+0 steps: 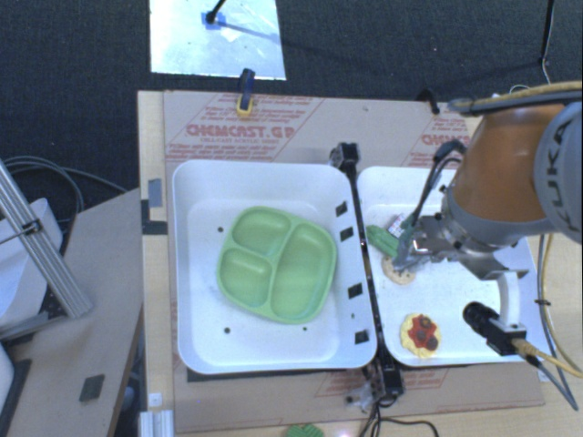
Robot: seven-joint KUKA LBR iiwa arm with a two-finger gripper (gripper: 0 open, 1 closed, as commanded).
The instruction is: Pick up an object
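Green plastic stands out in the left bin (196,335): a plate (276,263) with three compartments lies flat near the middle of that bin, well clear of its walls. The right bin (387,189) sits just beside it, the two sharing a dark divider down the centre of the bench (273,121).

Reaching in from the right, the arm (510,180), grey with a broad orange band, hangs over the right bin. Its gripper (401,258) is low near the bin's left wall, but whether its fingers are apart or together cannot be told from this angle.

Just beside the gripper, toward the divider, lies a small green object (382,239). Directly beneath the gripper is a pale round cookie-like piece (398,272), partly hidden. Nearer the front edge of the right bin, well apart from the gripper, rests a yellow toy pizza (421,333) with red spots.
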